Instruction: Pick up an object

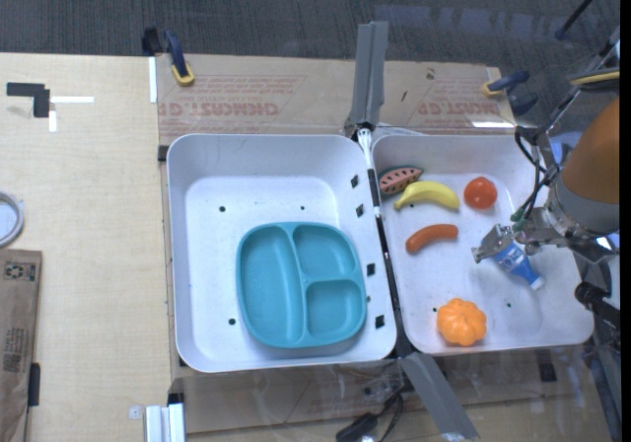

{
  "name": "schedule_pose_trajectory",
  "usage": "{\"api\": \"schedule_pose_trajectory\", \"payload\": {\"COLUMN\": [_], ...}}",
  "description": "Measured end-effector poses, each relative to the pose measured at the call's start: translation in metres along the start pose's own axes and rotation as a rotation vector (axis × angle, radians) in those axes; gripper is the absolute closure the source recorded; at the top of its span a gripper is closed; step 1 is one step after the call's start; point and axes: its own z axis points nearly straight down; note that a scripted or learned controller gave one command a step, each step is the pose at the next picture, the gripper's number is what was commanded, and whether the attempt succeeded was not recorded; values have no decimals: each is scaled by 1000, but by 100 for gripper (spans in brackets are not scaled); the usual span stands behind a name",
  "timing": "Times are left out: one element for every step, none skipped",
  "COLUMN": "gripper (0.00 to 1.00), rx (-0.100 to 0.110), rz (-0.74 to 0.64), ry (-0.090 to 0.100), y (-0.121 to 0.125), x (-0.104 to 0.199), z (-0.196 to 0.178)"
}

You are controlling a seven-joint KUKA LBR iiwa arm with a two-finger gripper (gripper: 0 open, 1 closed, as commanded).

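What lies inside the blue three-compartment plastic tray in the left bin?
Nothing visible: all three compartments of the blue three-compartment plastic tray show bare blue plastic. It rests on the left white bin's floor; whatever lies beneath the tray is covered.

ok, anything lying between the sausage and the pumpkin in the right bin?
No. In the camera view the stretch from the sausage down to the pumpkin is bare white bin floor, apart from one small dark dot.
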Motion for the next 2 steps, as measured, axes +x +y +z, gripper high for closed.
{"api": "schedule_pose_trajectory", "payload": {"gripper": [100, 0], "rx": [-7, -1], "rz": [-1, -1], "ry": [-4, -2], "y": [2, 1], "x": [-1, -1], "z": [-12, -9]}}
